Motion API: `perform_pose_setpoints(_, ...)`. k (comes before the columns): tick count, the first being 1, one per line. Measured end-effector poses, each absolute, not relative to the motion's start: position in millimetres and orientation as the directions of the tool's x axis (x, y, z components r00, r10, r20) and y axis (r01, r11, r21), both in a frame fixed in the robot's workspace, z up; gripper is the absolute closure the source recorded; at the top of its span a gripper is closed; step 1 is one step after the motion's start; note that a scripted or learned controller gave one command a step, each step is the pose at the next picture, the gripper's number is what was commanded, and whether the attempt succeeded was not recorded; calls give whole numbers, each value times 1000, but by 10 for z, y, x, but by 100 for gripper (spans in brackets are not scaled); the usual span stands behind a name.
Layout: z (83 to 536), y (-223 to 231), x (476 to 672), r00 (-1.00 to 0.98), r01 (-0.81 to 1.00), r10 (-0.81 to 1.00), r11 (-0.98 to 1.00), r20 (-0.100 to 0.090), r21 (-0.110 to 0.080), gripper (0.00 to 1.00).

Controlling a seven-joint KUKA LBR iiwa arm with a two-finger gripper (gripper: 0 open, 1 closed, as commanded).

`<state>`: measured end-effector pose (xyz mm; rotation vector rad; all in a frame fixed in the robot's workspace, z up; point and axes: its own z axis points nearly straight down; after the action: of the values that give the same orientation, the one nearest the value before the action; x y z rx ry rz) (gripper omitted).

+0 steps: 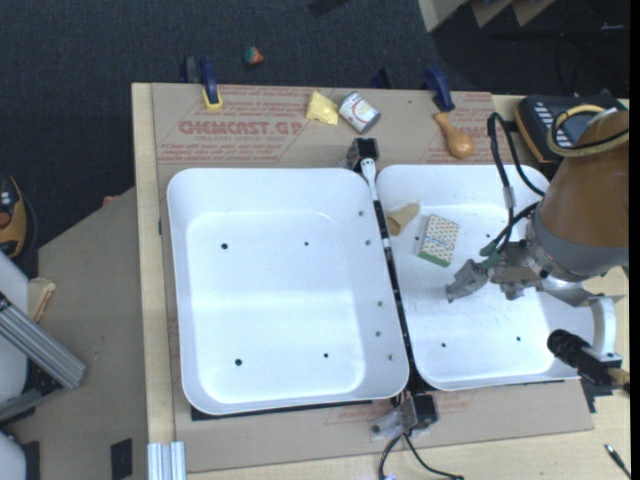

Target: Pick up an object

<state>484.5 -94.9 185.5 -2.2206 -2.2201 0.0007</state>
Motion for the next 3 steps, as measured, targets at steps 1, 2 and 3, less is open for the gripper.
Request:
perform_pose_setpoints(1,1960,-950,4851,0,1000,1000,0,0,2,100)
perform_pose_setpoints(2,3882,-827,4904,-3,1000,1000,3,-2,21,100)
perform_pose_setpoints(3,2933,-230,4780,-6,1000,1000,6,3,-10,100)
